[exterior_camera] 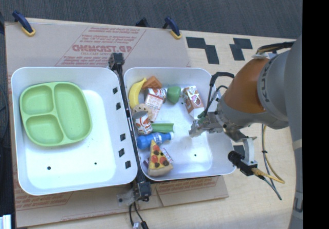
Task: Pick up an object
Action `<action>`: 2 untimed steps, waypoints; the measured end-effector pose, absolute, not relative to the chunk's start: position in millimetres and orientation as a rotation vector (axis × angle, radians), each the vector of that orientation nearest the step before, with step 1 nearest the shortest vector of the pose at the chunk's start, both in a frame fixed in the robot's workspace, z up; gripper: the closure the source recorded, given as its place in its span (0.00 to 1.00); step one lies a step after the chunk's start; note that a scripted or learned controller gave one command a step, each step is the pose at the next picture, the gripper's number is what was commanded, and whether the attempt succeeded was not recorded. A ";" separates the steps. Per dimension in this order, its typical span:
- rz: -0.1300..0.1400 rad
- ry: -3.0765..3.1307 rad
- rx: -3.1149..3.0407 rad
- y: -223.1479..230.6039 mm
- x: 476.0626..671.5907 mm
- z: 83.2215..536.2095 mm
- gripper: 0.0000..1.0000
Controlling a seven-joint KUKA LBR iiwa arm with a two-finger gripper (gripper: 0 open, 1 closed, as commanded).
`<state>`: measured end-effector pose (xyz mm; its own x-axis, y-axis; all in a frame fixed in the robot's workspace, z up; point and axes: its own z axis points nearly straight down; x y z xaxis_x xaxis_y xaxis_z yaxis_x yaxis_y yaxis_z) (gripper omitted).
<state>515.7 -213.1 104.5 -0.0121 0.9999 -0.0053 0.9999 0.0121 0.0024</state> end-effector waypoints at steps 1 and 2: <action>0.001 2.226 2.212 -185.6 533.4 261.4 1.00; -0.004 2.229 2.216 -200.5 477.3 221.7 1.00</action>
<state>477.3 -200.5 221.7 -0.0058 1.0000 -0.0003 1.0000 0.0058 -0.0030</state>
